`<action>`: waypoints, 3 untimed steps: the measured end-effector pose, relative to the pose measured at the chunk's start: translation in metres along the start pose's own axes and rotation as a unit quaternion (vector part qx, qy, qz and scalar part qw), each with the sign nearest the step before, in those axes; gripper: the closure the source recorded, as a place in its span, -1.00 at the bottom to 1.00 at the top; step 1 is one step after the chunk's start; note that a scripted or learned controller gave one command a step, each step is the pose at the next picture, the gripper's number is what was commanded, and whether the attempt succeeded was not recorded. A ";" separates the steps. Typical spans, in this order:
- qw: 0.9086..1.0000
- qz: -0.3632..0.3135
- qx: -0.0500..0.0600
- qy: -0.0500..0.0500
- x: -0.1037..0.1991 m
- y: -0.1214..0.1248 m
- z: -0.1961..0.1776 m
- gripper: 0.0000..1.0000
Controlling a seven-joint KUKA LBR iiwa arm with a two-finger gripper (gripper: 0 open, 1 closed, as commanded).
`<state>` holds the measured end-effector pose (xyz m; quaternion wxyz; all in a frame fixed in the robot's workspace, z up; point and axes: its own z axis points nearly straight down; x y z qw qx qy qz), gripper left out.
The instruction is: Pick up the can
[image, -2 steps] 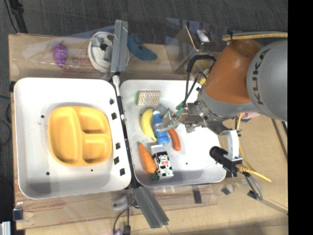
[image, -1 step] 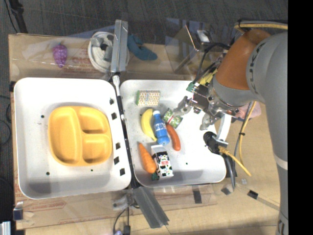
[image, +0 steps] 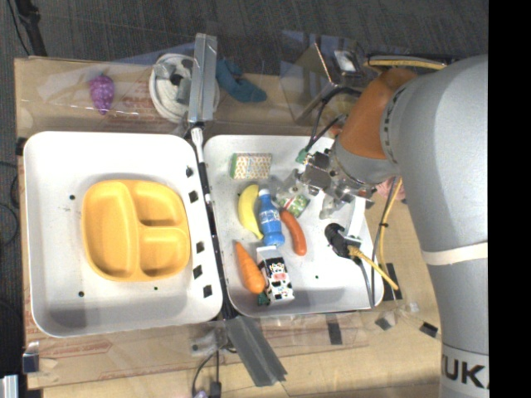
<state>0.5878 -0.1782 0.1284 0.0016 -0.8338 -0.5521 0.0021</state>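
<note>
A small green-labelled can [image: 295,200] lies tilted in the right bin [image: 348,293], just right of the blue bottle [image: 268,217]. My gripper [image: 309,187] hangs right over the can's upper right side, touching or nearly touching it. The grey arm with its orange band comes in from the right and hides the bin's right part. The view does not show whether the can sits inside the gripper.
The right bin also holds a banana [image: 247,208], a red sausage [image: 294,233], a carrot [image: 249,268], a cow-patterned carton [image: 276,279] and a green-dotted box [image: 250,166]. A yellow divided tray [image: 137,226] lies in the left bin [image: 50,305].
</note>
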 end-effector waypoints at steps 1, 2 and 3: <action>1.000 -0.006 -0.002 0.000 0.004 0.023 0.037 -1.00; 1.000 -0.009 -0.002 0.001 0.006 0.024 0.026 1.00; 0.998 -0.059 -0.002 0.001 0.027 0.015 -0.041 1.00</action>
